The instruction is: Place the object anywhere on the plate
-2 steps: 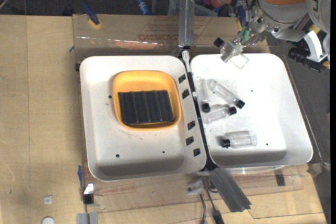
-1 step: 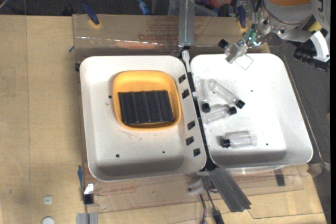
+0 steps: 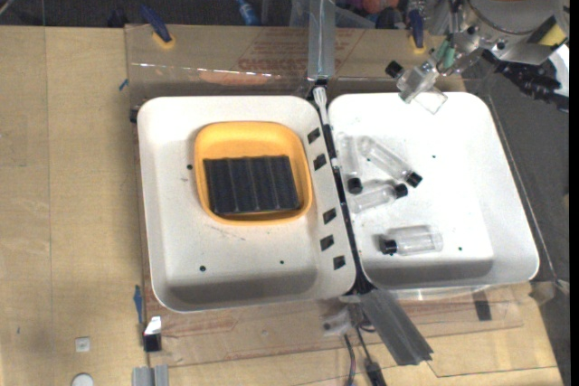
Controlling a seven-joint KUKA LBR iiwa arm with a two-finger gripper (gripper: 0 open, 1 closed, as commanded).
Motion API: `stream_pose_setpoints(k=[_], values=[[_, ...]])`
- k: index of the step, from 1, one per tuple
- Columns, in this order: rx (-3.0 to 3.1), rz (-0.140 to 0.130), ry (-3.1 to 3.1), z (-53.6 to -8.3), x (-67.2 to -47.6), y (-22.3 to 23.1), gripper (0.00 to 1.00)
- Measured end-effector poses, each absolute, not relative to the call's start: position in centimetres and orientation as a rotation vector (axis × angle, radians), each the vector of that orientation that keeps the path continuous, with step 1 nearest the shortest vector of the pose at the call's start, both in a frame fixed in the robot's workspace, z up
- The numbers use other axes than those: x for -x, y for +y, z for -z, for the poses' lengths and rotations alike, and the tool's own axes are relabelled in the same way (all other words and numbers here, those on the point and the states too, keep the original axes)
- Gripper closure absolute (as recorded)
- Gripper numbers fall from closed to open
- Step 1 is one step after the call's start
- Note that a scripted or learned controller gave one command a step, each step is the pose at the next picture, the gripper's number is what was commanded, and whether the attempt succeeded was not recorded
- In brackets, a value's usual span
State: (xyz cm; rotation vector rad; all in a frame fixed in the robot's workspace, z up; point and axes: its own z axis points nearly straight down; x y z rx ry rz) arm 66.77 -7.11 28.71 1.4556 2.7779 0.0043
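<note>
The table (image 3: 63,194) carries the two bins close together. The left bin (image 3: 163,271) holds the plate (image 3: 206,143), an orange one with rounded corners. It sits a little toward the far edge of that bin, and a dark ribbed insert (image 3: 251,183) covers most of its floor. The right bin (image 3: 475,158) holds three spare vials (image 3: 412,241), clear with black caps. Two lie near the divider (image 3: 331,185) between the bins and one lies toward the front edge.

My gripper (image 3: 441,63) hangs above the far edge of the right bin, near its far-left corner. As far as I can judge, it is clenched on the held vial (image 3: 418,86), which is also a clear one with a black cap. One end of the held vial sits at my fingertips, and the body sticks out to the left, above the bin rim and apart from it. Its long axis runs at a slant, with the cap toward the far-left.

The relation that matters now is the direction. The plate lies to the left of my gripper and more to the front, on the other side of the divider, well apart from me. I think the coming move is therefore a diagonal travel over the divider toward the middle of the left bin, then a descent. The plate is wide and the vial is small, so any spot on the ribbed insert should do. A round vial may roll, and I judge that laying it along the ribs would keep it in place
</note>
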Motion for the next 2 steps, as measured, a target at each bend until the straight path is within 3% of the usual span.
stream_pose_setpoints(k=[1, 2], values=[[-1.413, -0.003, 2.799, -30.2, -66.8, -8.5, 1.00], [-1.097, -0.002, 2.942, -29.3, -66.7, -5.5, 1.00]])
